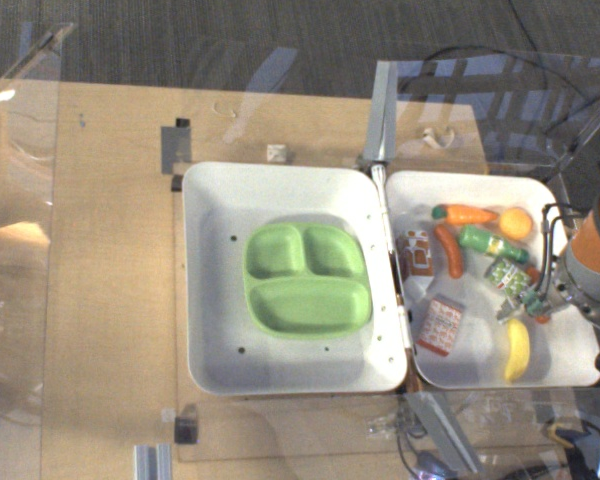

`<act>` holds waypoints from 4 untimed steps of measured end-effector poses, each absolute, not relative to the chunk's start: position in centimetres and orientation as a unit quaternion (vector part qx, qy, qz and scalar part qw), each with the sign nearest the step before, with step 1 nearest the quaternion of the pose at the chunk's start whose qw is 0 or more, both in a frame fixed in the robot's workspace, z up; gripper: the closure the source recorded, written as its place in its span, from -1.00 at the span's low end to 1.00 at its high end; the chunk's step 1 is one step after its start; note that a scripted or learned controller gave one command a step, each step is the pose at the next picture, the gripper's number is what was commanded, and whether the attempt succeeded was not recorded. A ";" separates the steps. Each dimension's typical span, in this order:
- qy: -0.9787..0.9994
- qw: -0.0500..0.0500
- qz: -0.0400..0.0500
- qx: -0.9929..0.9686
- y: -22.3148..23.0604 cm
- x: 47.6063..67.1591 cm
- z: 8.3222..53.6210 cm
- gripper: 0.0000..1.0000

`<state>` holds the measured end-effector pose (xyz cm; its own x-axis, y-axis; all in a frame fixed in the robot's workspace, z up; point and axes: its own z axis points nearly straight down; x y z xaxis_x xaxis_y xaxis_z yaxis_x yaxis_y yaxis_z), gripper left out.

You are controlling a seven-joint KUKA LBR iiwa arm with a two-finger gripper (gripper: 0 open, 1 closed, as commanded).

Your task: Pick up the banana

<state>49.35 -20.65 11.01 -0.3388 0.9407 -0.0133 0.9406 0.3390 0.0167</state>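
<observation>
The yellow banana (517, 351) lies lengthwise near the front right of the right bin (480, 376). My gripper (523, 309) hangs just behind the banana's far tip and low over the bin, coming off the grey and orange arm (592, 253) at the right edge. Nothing of the banana is lifted; it rests on the bin floor.
The right bin also holds a carrot (467, 213), an orange (516, 224), a red sausage (449, 252), a green bottle (492, 242), a green-white packet (510, 276), a brown packet (416, 253) and a clear bottle with a red label (440, 324). A green divided plate (306, 280) sits in the left bin (210, 268).
</observation>
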 end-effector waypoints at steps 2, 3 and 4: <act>0.848 0.004 0.002 0.531 -18.1 51.9 20.3 -1.00; 0.866 0.005 0.002 0.501 -18.5 52.7 11.2 -1.00; 0.895 0.014 0.004 0.445 -20.5 49.7 9.5 -1.00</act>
